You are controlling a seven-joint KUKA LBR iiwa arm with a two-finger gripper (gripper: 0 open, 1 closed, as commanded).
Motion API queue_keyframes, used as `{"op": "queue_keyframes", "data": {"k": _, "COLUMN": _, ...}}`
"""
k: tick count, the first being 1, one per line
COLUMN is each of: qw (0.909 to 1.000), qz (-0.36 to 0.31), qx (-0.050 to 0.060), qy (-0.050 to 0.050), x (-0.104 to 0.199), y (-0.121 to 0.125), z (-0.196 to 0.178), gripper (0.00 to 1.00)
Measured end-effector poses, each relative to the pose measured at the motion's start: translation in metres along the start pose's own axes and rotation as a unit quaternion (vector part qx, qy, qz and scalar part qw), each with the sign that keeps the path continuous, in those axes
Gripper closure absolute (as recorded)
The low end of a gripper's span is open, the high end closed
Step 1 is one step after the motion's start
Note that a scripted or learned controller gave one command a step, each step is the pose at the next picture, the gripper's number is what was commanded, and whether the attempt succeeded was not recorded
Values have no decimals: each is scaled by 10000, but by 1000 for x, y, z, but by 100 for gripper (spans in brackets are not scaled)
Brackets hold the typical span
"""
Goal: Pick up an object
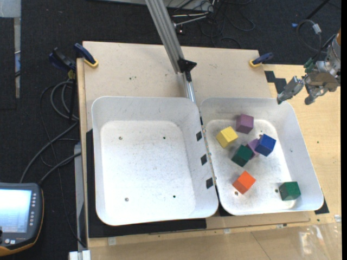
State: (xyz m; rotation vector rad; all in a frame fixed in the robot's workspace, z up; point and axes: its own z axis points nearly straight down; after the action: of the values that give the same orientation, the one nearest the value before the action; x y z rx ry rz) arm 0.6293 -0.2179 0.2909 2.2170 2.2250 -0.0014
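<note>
A handheld control screen (pixel 16 215) lies at the far left, off the worktop (pixel 135 69), with dark cables (pixel 54 118) trailing beside it. Two blue and yellow clamps (pixel 85 56) (pixel 260 59) grip the worktop's far edge, and a slanted metal pole (pixel 165 28) rises from the seam between the two bins. The left bin (pixel 108 107) is a shallow white tray with a speckled floor. The right bin (pixel 303 161), touching it along a shared edge marked by small black tabs (pixel 205 158), holds the blocks. From left to right: a yellow block (pixel 226 136) sits near the far left of the tray floor; a purple block (pixel 244 123) lies just beyond it; a dark green block (pixel 242 155) rests near the centre, touching or nearly touching a second, smaller purple block (pixel 253 145) and a blue block (pixel 265 144); an orange block (pixel 244 182) stands alone nearer the front; a second green block (pixel 290 190) lies in the front right corner, close to the tray wall. The tool (pixel 302 91) hangs at the upper right, above the far right corner of the right bin and well apart from every block; its two fingers (pixel 287 90) are spread apart with nothing between them. The arm's wrist (pixel 328 64) enters from the right edge.
</note>
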Motion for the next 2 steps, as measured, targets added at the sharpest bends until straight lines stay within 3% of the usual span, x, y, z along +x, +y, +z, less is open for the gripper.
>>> {"op": "queue_keyframes", "data": {"k": 1, "qw": 10000, "qz": 0, "qx": 3, "qy": 0, "x": 0, "y": 0, "z": 0, "gripper": 0}}
{"op": "queue_keyframes", "data": {"k": 2, "qw": 10000, "qz": 21, "qx": 20, "qy": 4, "x": -2, "y": -6, "z": 45, "gripper": 0}}
